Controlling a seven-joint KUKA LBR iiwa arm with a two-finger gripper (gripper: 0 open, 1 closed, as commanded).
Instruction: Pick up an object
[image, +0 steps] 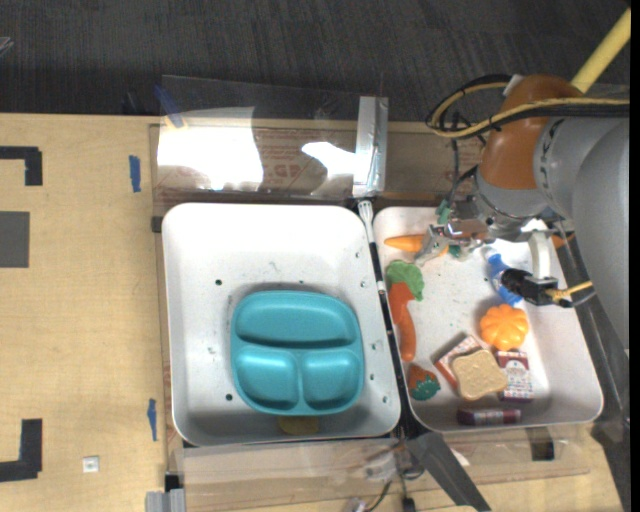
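Arm over the right bin, pincer low at its far edge.

Left bin (190, 300) with teal tray (296, 350); right bin (575, 385) with carrot (403, 318), toast (478, 374), small pumpkin (503, 326); pincer (447, 235) beside an orange piece (404, 242), grip impossible to tell.

Pretty bright overall, light's coming from above. Glare is blowing out the clear sheet (255, 158) up-left of the gripper (447, 238). Everything's looking a bit soft, shadows staying faint.
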